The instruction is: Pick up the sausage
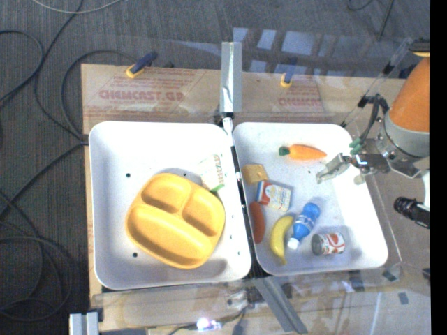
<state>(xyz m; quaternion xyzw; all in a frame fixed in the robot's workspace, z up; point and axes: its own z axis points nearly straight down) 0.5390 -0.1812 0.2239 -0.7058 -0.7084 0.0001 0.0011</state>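
The sausage (pixel 257 222) is a reddish-brown link lying lengthwise along the left wall of the right bin (pixel 363 208), just left of the banana (pixel 281 237). My gripper (pixel 341 174) hangs over the upper right part of that bin, right of the carrot (pixel 305 152) and well away from the sausage. Its fingers stand open with nothing between them.
Near the sausage lie a small carton (pixel 276 195), a tan block (pixel 254 174), a blue bottle (pixel 303 224) and a red-and-white can (pixel 328 243). The left bin (pixel 112 159) holds a yellow divided tray (pixel 176 219) and a paper packet (pixel 211 169).
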